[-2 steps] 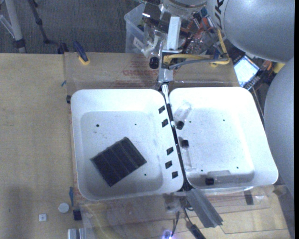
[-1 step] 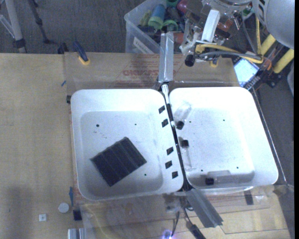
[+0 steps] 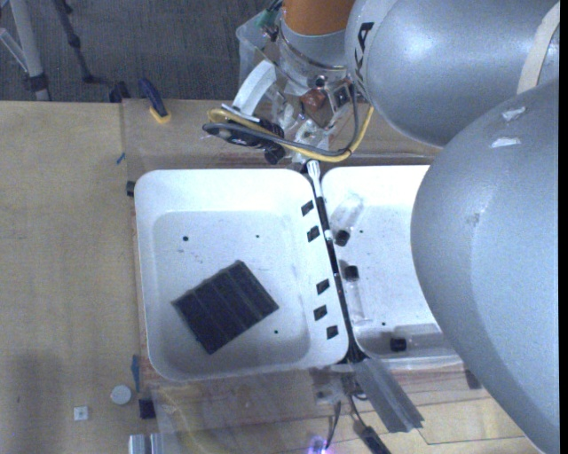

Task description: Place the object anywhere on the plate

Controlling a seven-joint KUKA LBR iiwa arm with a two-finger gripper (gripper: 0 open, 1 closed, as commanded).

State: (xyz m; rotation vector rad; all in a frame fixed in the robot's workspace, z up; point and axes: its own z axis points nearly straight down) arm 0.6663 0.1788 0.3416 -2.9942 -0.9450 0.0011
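Bins sit side by side before us, and we take the left bin (image 3: 146, 266) as our landmark. On its floor, toward the near-left part, lies a dark ribbed square plate (image 3: 224, 306), turned at a slant to the bin walls. We see the gripper (image 3: 293, 115) beyond the far rim of that bin, near its far-right corner, well apart from the plate and hanging over the bench rather than over the bin floor. Yellow and black cables (image 3: 266, 133) loop around the wrist below the orange band (image 3: 315, 16). How the gripper stands we cannot tell. To the right of the left bin, the right bin (image 3: 382, 257) lies partly under the grey arm (image 3: 497, 266).
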